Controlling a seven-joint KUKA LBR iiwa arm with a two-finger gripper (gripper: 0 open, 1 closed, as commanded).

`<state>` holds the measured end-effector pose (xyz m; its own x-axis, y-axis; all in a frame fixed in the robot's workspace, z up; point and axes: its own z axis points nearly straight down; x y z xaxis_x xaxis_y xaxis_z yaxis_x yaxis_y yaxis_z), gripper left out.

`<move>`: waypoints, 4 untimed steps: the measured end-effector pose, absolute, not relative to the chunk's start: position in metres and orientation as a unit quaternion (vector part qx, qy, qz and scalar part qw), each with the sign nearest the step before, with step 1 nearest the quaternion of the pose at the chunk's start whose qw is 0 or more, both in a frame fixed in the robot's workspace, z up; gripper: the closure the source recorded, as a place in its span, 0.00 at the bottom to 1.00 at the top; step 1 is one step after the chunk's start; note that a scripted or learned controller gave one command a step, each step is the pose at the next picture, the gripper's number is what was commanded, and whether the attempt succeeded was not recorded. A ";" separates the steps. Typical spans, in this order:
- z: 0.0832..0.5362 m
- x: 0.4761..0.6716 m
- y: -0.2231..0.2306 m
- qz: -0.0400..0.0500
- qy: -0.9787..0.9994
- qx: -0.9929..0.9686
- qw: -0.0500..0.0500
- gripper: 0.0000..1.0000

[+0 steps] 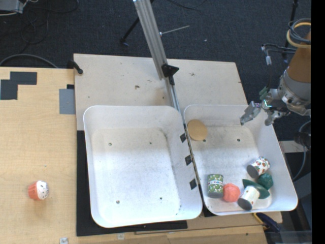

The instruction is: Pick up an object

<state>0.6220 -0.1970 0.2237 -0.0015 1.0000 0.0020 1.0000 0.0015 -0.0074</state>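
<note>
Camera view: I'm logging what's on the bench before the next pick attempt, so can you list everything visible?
White bins: two, side by side on the bench.
Tan disc: one, right bin, top-left corner.
Green patterned cup: one, right bin, near the front.
Orange-red ball: one, beside the green cup.
Small toys: a cluster, white, dark green and red, right bin's front-right corner.
Orange and white toy: one, on the wooden table at left.
Metal rail: one, silver, behind the bins.
Tool: one, grey, over the right bin's back edge.
</note>
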 end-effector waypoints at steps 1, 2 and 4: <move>0.227 0.623 -0.197 0.001 -0.708 -0.706 0.001 0.00; 0.173 0.613 -0.201 0.002 -0.707 -0.707 0.003 0.00; 0.089 0.609 -0.197 0.001 -0.707 -0.708 0.002 0.00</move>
<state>0.6087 -0.1966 0.0892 0.0014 1.0000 0.0009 1.0000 -0.0014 -0.0039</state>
